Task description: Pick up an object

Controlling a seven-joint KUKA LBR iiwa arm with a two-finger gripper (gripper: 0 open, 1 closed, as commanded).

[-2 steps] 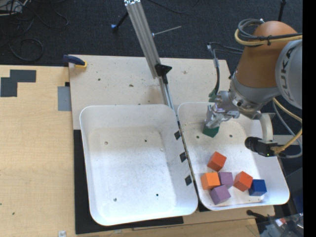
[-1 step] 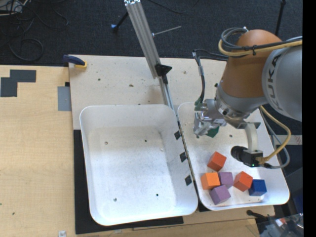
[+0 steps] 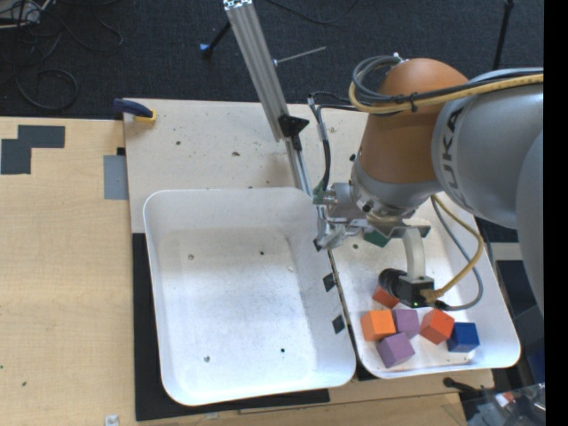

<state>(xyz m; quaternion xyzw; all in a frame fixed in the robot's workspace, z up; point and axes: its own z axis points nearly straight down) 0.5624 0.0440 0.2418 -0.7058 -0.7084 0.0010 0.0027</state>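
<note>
Several small blocks lie in the near corner of the right bin (image 3: pixel 497 349): an orange cube (image 3: pixel 379 324), two purple blocks (image 3: pixel 396 349), an orange-red cube (image 3: pixel 436 326) and a blue cube (image 3: pixel 462 336). A red piece (image 3: pixel 384 297) peeks out just behind them. My gripper (image 3: pixel 380 234) hangs under the orange-banded wrist over the middle of this bin, above and behind the blocks. The arm hides most of it. A small green patch (image 3: pixel 376 236) shows at the gripper; I cannot tell whether it is a held thing.
The left bin (image 3: pixel 231 291) sits beside the right one, their rims meeting near the gripper. A slanted aluminium post (image 3: pixel 266 78) rises behind the bins. A blue and yellow clamp (image 3: pixel 134 109) lies at the bench's far left corner.
</note>
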